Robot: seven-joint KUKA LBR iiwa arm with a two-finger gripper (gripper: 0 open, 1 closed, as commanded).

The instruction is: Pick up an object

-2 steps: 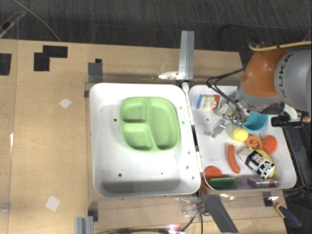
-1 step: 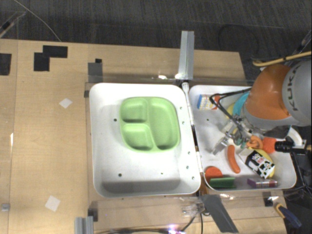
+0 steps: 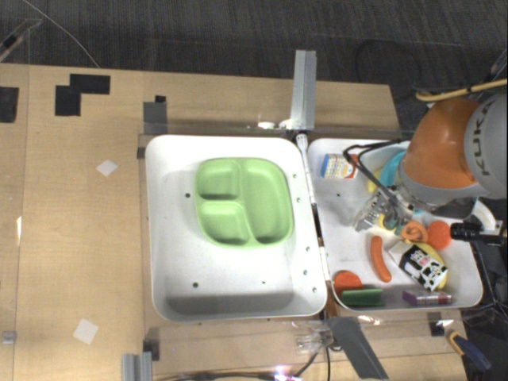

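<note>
The gripper [image 3: 373, 215], grip state indeterminate, hovers beside the light, slippery orange sausage [image 3: 380, 259], best grasped across its middle.

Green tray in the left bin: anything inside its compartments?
All three compartments of the green tray look bare. Whatever lies beneath it on the left bin floor is covered.

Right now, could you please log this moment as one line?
arm: over right bin | gripper: low among items | nearest: orange sausage | left bin: green tray | grasp: unconfirmed
</note>
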